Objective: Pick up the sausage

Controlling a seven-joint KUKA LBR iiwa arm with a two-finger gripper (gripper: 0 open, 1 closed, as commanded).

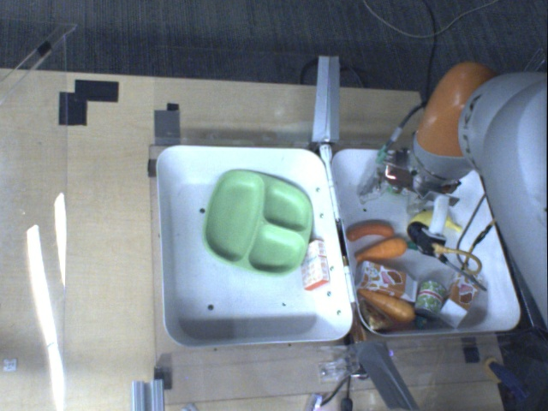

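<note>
The left bin held a green divided tray, lying flat near its middle, and a small red-and-white packet just beside the tray's right edge, close to the wall between the bins. Neither had any part in the job.

In the right bin the sausage lay on its side near the left wall, reddish and short, with an orange carrot just beside it on the near side, the two nearly touching. Nearer still sat a printed snack packet, a second carrot-like piece, a small green can and other clutter too jumbled to name.

The gripper hung over the far part of that bin, to the right of the sausage and well short of it. Whether it was released or clenched could not be told from this angle; nothing was seen in it.

To do the step well, the approach probably wanted to come down squarely across the sausage's short width, towards its far end, so the carrot would not be caught too. The bin wall on the left left little margin.

The bench was pale wood, with black tape marks at the far left, and dark carpet beyond. A cable looped on the floor at far right.
</note>
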